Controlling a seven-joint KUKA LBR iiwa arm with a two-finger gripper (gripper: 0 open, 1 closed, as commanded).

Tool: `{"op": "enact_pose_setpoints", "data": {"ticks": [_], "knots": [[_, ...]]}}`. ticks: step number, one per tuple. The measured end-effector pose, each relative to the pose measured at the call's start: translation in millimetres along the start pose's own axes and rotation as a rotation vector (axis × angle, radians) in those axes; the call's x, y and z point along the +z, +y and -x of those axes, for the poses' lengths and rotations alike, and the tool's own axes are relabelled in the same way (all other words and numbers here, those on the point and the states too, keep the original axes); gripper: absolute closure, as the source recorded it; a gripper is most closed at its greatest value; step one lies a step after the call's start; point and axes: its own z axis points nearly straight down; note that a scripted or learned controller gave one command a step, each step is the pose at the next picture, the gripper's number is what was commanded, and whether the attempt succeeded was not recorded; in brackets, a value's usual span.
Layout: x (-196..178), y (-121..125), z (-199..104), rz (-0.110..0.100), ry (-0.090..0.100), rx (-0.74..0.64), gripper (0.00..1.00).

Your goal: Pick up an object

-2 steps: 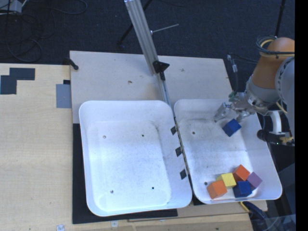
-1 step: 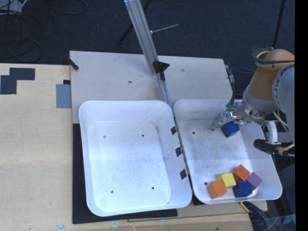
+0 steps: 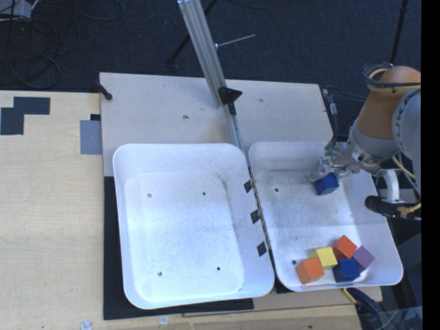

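- We see the gripper [image 3: 331, 170] over the upper part of the right bin [image 3: 295, 205], reaching in from the right under the orange band [image 3: 385, 108] of the arm.
- A blue block [image 3: 326, 183] sits tilted right at the fingertips. It appears to be caught between them and raised off the bin floor, though the fingers themselves are too small and blurred for us to judge how wide they stand.
- In the near right corner of the same bin we count a cluster of blocks touching one another: an orange cube [image 3: 310, 270], a yellow cube [image 3: 326, 257], a red-orange cube [image 3: 346, 245], a purple cube [image 3: 364, 257] and a dark blue cube [image 3: 347, 269].
- This cluster lies well apart from the gripper.
- The left bin [image 3: 137, 184] stands just beside the right one, their rims touching along the middle.
- A slanted metal bar [image 3: 206, 53] rises behind the bins.
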Motion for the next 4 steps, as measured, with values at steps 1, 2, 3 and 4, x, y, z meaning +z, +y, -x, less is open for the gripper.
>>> {"op": "enact_pose_setpoints", "data": {"ticks": [1, 2, 3, 4], "knots": [[-59, 18, -56, 0.009, 0.0, 0.002, 1.0], [-91, -65, -126, -0.001, 0.004, 0.002, 1.0], [-89, -71, -185, -0.003, 0.003, 0.002, 1.0], [-143, -15, -252, 0.009, 0.003, 0.0, 1.0]]}}
